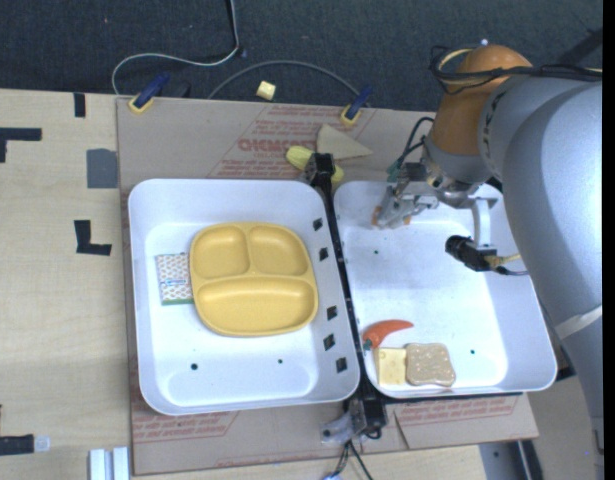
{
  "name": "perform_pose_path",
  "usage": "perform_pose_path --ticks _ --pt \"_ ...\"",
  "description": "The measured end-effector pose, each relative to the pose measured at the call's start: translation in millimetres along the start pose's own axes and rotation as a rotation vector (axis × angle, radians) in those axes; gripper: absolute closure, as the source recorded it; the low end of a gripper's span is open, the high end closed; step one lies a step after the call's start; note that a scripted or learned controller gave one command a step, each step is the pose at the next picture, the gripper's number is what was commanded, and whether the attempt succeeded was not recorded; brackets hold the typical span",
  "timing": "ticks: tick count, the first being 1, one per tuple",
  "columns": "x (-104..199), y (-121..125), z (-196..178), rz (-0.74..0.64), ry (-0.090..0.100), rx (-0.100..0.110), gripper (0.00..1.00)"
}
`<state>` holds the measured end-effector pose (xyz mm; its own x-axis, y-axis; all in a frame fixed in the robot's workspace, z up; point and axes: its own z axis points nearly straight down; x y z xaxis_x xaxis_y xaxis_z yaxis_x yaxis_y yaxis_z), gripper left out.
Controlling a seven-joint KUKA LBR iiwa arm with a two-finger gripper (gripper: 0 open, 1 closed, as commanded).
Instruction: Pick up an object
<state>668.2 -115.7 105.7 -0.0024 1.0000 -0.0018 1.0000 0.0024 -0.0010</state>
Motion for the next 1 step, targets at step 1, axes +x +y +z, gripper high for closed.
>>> perform_pose_path --ticks 1 --pt "7.5 -52.7 19.8 0.004 0.000 -0.007 1.00"
